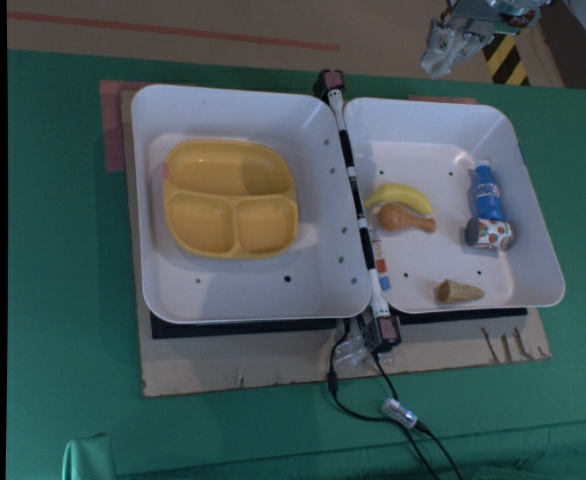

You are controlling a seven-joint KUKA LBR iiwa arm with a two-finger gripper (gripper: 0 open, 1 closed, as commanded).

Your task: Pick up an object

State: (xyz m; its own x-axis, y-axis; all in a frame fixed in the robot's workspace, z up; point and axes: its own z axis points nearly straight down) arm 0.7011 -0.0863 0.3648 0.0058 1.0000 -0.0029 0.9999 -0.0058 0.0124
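Observation:
The right bin (428, 123) holds a yellow banana (400, 197), a brown chicken drumstick (405, 219), a blue bottle (486, 192), a patterned cup on its side (489, 234) and an ice cream cone (458, 291). My gripper (441, 50) hangs high above the far edge of the right bin, well clear of every object. Nothing is seen between its fingers.
The left bin (173, 108) holds a yellow divided tray (230, 198). A black-and-white divider strip (356, 203) runs between the bins. Cables (393, 408) trail off the front of the cardboard base. Green cloth covers the bench around the bins.

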